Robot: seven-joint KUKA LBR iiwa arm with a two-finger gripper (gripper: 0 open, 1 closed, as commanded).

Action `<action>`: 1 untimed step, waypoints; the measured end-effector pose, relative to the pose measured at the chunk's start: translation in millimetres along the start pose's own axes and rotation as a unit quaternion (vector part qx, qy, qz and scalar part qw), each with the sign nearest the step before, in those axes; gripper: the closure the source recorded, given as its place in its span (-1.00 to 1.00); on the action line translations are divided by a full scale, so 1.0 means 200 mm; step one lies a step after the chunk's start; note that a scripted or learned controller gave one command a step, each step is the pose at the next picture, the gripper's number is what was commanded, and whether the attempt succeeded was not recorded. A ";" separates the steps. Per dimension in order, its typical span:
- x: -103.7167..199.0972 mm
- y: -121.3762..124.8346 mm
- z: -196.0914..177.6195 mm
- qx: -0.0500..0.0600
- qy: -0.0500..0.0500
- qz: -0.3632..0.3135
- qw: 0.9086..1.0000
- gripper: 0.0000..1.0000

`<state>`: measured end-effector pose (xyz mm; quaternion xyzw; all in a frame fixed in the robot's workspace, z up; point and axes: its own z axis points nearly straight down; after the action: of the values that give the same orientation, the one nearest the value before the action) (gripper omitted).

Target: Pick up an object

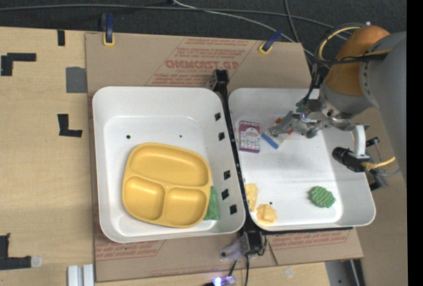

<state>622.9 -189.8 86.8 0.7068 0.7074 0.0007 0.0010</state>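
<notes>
Clearly the pick is not finished, and I judge it to be at an early stage. The gripper (283, 127) is low in the right bin (344, 218), in the upper middle part of the frame, and how its jaws stand I cannot tell, because the metal parts there are small and blurred. Nothing can be seen held there. Just beside the tip, to its left, lies a small blue piece (269, 141), and next to that a pink and white card (249, 136); whether the tip touches the blue piece I cannot say. Any of these could be the object to pick up. Further away, near the bottom of the same bin, rest a green round thing (322, 197) and two yellow pieces (266, 213), all flat on the floor of the bin. The left bin (106, 106) carries a yellow divided tray (166, 183) with something green (212, 205) at its right edge. What is left, as I judge, is to close on one object and lift it.
</notes>
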 end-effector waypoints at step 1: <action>0.01 0.02 -0.09 -0.006 0.000 -0.002 1.000 1.00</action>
<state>627.5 -188.0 104.1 0.7055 0.7087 0.0053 0.0054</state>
